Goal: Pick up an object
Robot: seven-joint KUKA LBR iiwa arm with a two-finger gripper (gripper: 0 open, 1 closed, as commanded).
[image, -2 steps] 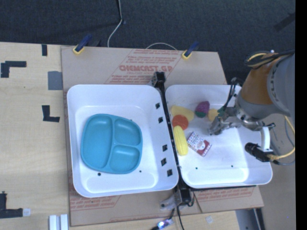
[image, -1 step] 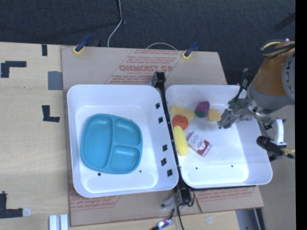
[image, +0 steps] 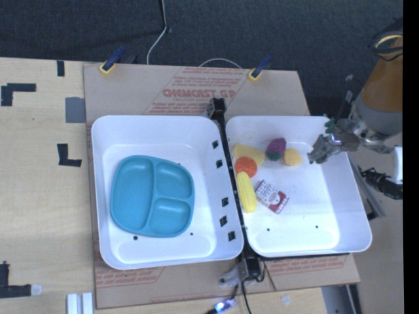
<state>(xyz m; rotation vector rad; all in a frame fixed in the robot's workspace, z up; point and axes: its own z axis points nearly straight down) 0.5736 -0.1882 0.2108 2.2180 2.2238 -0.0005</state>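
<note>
- The small toys sit in the right bin [image: 347,227], all to the left of the end effector [image: 321,150]: a yellow piece [image: 292,157] nearest it, then a purple one [image: 276,147].
- Farther from it lie a yellow and orange toy [image: 245,159], a corn cob [image: 246,191] and a red and white packet [image: 271,196].
- The end effector hangs over the bin's upper right corner with nothing visibly between its tips; I cannot tell whether they are spread.
- Well beyond, the left bin [image: 105,136] holds a blue divided plate [image: 152,195].
- Both bins rest on cardboard [image: 196,90] on the table [image: 39,195].

Grey arm [image: 378,120] w/ orange band; dark metal claw [image: 322,150].
</note>
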